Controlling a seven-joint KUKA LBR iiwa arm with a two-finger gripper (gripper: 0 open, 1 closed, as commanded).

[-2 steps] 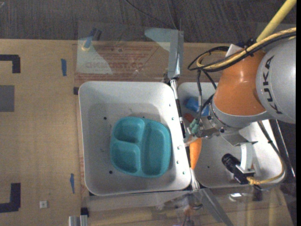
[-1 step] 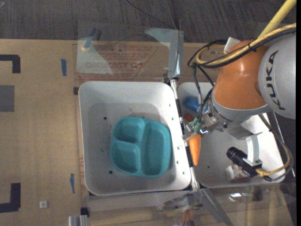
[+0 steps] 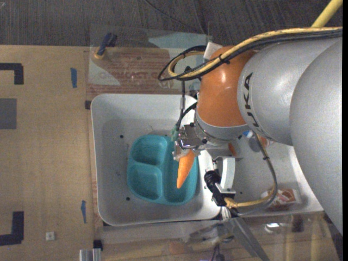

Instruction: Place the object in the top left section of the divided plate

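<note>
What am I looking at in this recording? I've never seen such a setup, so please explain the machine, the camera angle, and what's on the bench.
One fixed camera looks down at a slant on a bench with a shallow white bin. The large grey machine with the orange band is a robot arm reaching in from the right. At its end is the gripper, with an orange carrot hanging from it, apparently held. Below lies a teal divided plate, where the carrot is meant to go. A second bin sits beside the first, mostly behind the arm.
</note>
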